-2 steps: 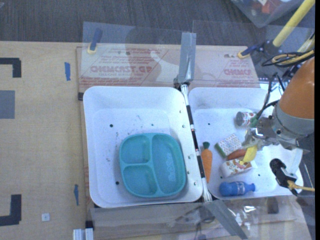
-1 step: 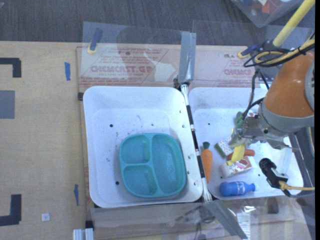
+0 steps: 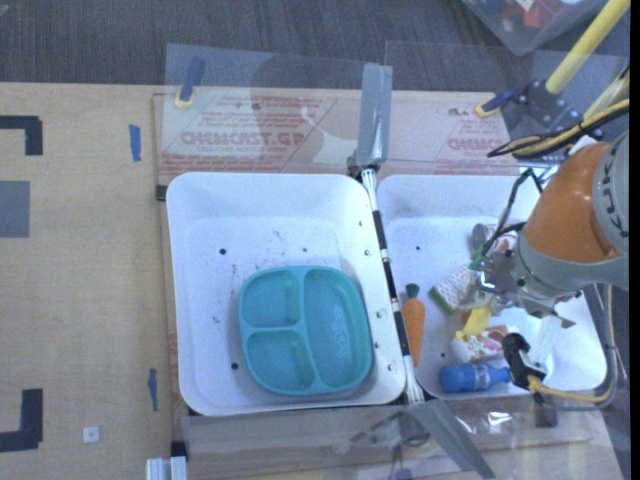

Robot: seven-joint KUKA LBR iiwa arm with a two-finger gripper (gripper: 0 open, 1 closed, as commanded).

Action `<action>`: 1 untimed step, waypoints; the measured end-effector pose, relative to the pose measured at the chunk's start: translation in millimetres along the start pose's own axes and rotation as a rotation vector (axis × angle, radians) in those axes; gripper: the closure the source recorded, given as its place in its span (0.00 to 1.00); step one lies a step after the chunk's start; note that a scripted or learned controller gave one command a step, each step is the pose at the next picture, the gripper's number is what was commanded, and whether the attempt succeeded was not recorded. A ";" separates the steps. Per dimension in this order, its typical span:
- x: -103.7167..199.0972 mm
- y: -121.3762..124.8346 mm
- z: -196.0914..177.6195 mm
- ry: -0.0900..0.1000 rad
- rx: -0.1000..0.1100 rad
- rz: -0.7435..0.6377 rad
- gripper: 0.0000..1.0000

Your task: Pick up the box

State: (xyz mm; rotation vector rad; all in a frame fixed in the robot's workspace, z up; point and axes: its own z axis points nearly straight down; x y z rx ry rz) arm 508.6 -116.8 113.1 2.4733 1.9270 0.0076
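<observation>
Box (image 3: 453, 288): small, pale with a printed pattern. It lies in the right-hand bin (image 3: 430, 233) near the middle of the floor, between the carrot (image 3: 413, 320) by the divider and the arm's wrist.

Claw (image 3: 487, 268): low over the same bin, just beside the box on the side away from the divider. State cannot be told; the wrist and cabling mask the tip, so released or clenched is not readable. Nothing is visibly held.

Key relation: in the camera view the box sits to the left of the claw and slightly nearer the front rim, close but apparently not under it. Its long axis looks diagonal, running from front-left to back-right, though the box is too small to be sure.

Clutter: a yellow piece (image 3: 476, 320) just in front of the box, a blue bottle (image 3: 472, 377) at the front wall. The left bin (image 3: 190, 208) carries a teal divided plate (image 3: 300, 333), well apart.

Judgement: pick not yet made. The next move likely calls for a short shift toward the divider and a wrist turn to close across the box's short side. Risk: catching the yellow piece instead.
</observation>
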 end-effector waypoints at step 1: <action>31.9 -35.2 -71.0 0.000 0.009 -0.066 1.00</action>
